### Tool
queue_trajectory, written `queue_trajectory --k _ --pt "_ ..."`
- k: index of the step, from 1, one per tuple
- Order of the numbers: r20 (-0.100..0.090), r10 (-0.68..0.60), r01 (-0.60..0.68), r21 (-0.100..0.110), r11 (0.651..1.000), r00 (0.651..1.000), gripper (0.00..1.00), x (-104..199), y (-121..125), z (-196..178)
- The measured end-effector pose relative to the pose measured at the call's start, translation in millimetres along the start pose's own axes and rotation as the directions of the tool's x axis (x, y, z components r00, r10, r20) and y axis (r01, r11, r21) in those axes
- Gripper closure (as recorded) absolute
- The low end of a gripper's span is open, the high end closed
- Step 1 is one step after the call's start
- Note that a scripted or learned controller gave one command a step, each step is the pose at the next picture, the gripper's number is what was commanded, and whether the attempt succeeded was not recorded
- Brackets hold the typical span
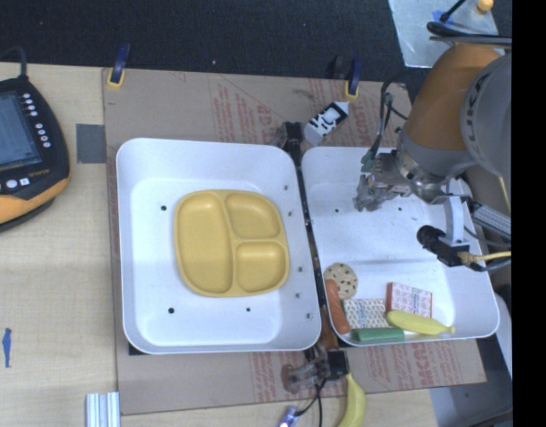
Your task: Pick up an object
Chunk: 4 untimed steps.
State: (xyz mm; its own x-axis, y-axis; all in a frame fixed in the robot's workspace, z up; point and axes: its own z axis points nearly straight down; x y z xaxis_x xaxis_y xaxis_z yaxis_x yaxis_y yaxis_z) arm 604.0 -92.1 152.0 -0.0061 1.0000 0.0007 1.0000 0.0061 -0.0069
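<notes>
The gripper (373, 194) hangs over the bare far part of the right bin (344, 229), its jaws impossible to judge, while the banana (419, 324) lies crowded among others near the front, so grasping may fail.

A yellow divided plate (231, 241) sits in the white left bin (135, 238); beside it lie a yellow banana (418, 323), orange carrot (335, 305), and green marker (377, 334).
</notes>
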Motion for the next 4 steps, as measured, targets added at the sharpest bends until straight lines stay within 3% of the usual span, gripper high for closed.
queue_trajectory --k 1,2,3,4 --pt "0.002 0.002 -0.002 -0.003 1.0 1.0 1.0 -54 -72 19" --pt "0.0 0.002 -0.002 -0.003 1.0 1.0 1.0 -89 -87 27" --pt "0.001 0.001 -0.001 -0.003 1.0 1.0 1.0 -112 -129 28" --pt "0.001 -0.001 0.001 -0.003 1.0 1.0 1.0 -101 -53 61"
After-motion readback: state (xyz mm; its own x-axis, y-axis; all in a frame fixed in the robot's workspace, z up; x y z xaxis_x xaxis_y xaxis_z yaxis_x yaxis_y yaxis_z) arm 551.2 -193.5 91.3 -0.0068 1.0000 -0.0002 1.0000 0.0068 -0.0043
